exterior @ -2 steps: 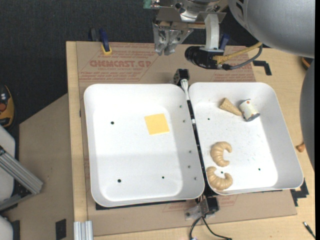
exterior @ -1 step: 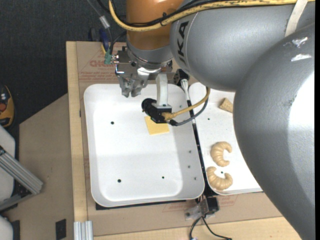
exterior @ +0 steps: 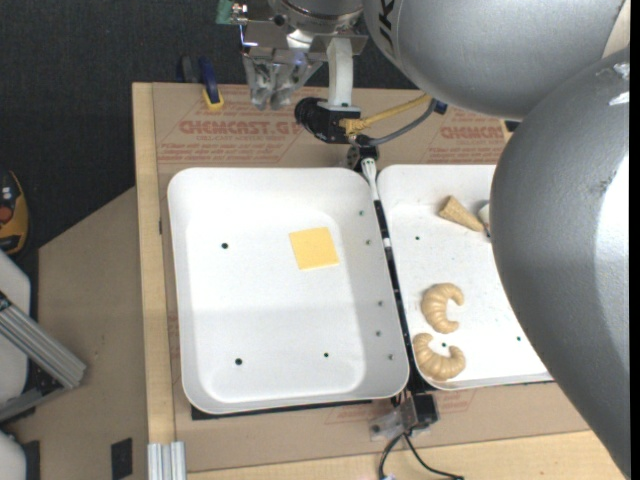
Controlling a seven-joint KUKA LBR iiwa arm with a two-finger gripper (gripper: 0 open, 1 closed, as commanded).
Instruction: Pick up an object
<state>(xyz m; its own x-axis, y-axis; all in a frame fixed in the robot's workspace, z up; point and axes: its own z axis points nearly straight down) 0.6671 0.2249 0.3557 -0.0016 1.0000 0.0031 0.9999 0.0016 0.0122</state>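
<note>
We see the arm [exterior: 520, 28] first: smooth grey rounded metal that takes up the upper right and right side of the frame, with an orange band at the top edge just above the wrist. Under it lies the desk [exterior: 160, 268], a flat tan board with faded red lettering printed along its upper strip, set on dark textured carpet.

Two shallow white bins sit side by side on the desk, edges touching down the middle. The left bin [exterior: 200, 348] is a glossy tray with rounded corners and a few small dark holes in its floor. The right bin [exterior: 410, 228] is of the same make, and the arm covers its right part.

In the right bin, near the lower left corner, we find two croissants, pale golden and curved like crescents: the upper croissant [exterior: 443, 306] and, just below it, the lower croissant [exterior: 440, 357], which lies against the bin's front rim. Higher in that bin lies a cone-shaped pastry [exterior: 460, 213], tan and pointed, next to the arm's edge.

In the left bin, a little above centre, lies a yellow square slice [exterior: 314, 248] (flat and thin, like a slice of cheese), well apart from the walls.

The pincer [exterior: 275, 83] hangs at the top of the frame, over the desk's upper strip beyond the left bin, its translucent fingers close together with nothing between them.

A small blue and yellow clamp [exterior: 209, 83] grips the desk's upper left edge.
</note>
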